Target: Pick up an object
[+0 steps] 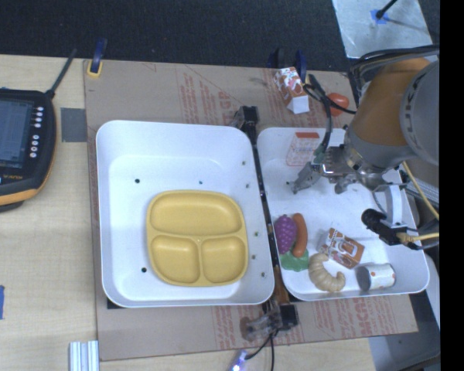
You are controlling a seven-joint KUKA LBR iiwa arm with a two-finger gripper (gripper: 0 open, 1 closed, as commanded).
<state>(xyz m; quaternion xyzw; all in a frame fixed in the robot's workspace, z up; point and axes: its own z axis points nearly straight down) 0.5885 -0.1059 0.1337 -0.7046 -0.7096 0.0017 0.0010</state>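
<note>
My gripper (322, 182) hangs over the upper middle of the right bin (417, 284). It is open, with bare white floor showing between its fingers (302, 181). A pink-and-white packet (301, 147) lies just behind it near the bin's far wall. Toward the front of the bin lie purple grapes (284, 230), an orange sausage-shaped toy (299, 236) on a green piece (294, 262), a tan croissant (325, 273), a brown-and-white packet (341, 247) and a small grey-and-white can (376, 276). All of them lie apart from the gripper.
The left bin (124, 153) holds a yellow divided plate (197, 236). A small carton (291, 88) and a red item (339, 99) lie on the cardboard behind the right bin. A tablet-like pendant (11, 145) sits at the far left. A black part (383, 227) juts in at the right bin's right side.
</note>
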